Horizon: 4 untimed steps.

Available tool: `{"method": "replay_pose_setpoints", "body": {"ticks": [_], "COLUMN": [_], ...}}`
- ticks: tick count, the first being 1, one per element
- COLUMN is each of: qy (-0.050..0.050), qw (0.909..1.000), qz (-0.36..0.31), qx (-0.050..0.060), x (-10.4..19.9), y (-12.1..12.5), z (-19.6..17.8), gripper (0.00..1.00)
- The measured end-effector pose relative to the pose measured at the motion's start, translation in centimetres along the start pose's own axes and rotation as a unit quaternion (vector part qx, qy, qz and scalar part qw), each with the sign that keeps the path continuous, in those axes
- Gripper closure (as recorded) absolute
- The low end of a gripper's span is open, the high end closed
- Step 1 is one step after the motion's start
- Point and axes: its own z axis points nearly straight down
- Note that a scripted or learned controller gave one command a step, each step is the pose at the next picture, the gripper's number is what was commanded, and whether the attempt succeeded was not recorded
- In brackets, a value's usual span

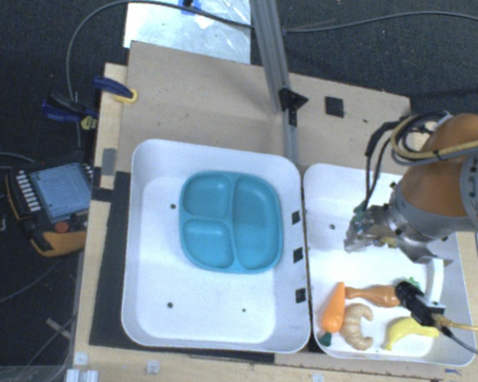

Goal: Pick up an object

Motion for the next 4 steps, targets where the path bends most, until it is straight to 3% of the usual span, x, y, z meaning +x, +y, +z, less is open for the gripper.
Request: {"method": "replay_pose_setpoints", "body": {"ticks": [2,4], "qy": [0.000,0.001], "qw": [1.0000,1.0000], "qz": [-0.002,-0.006], "qx": [-0.003,-0.001], "x": [0.0,10.8], "y": [0.4,3.5], "z": [-9.8,-11.1], "gripper": [1.00,1.00]}}
